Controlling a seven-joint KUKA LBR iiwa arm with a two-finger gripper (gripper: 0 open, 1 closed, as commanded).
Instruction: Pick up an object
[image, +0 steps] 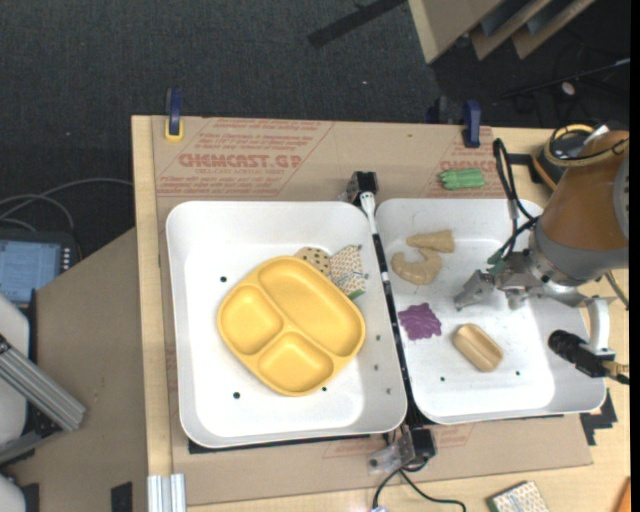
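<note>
Yellow tray (290, 323): left bin (190, 300), half covering patterned items (335, 264).
Right bin (500, 400): bread roll (477, 347), purple piece (419, 321), tan pieces (421, 256).
Gripper (478, 292): grip state unreadable, wrist partly cut off.

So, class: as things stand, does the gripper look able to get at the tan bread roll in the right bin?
Probably yes. The gripper hangs just above the bread roll in the right bin, with bare white floor between them; the purple piece lies off to one side.
</note>
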